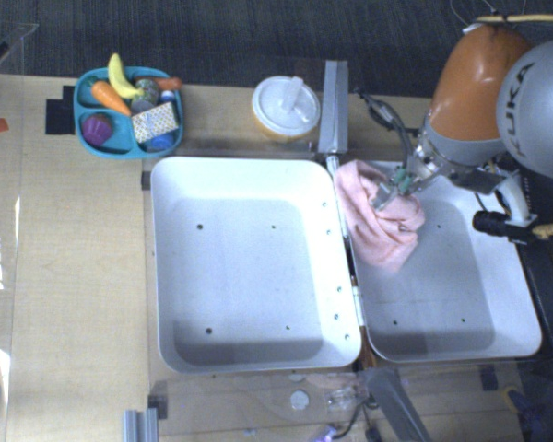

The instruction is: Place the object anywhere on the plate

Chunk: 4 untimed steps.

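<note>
Where the arm reaches in from your right, you see its gripper [394, 188] down in the right bin [461, 330], its tips sunk into the upper part of a crumpled pink cloth [380, 224]. You cannot tell from this slant whether the jaws are spread or pressed together, since the folds of the fabric hide them, nor whether any cloth sits between them. The cloth lies in the bin's upper-left corner, bunched against the wall it shares with the left bin [249, 265], with most of its bulk trailing below and to the left of the gripper. Your orange band [470, 81] on the arm hangs above the right bin's far edge. Beyond the bins, on the wooden bench [64, 274], you have a blue divided plate [127, 110] carrying toy food, among them a banana [120, 77] and a carrot [109, 96], well apart from the cloth. A round lidded cup [286, 107] stands just behind the left bin's far right corner.
</note>
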{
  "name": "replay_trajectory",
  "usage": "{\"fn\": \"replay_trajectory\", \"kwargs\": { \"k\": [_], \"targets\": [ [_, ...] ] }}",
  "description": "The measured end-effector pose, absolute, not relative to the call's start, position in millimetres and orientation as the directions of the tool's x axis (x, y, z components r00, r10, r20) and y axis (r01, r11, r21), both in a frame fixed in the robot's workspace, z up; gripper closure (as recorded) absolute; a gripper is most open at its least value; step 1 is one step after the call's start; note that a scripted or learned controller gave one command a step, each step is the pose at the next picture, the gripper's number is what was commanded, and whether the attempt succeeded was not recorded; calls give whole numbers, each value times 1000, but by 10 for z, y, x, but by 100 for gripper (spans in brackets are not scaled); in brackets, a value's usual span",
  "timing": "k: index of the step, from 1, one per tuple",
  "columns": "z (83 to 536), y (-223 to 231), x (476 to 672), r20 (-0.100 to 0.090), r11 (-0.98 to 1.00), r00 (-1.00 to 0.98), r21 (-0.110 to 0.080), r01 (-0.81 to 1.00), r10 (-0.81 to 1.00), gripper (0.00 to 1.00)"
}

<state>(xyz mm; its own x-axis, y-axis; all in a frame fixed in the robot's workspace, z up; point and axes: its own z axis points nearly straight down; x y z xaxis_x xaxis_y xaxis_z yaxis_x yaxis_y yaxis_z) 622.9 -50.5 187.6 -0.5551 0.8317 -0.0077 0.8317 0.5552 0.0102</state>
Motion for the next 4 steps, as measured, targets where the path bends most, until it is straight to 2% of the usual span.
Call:
{"fn": "replay_trajectory", "kwargs": {
  "k": [1, 2, 3, 4],
  "targets": [
    [2270, -490, 6258, -8, 560, -560, 11, 828, 828, 100],
    [2385, 10, 6286, -11, 839, -839, 8, 544, 544, 100],
    [2299, 483, 6331, -13, 985, -985, 5, 174, 174, 100],
    [2400, 959, 6382, -15, 1000, -1000, 5, 0, 0, 100]
  ]
}}
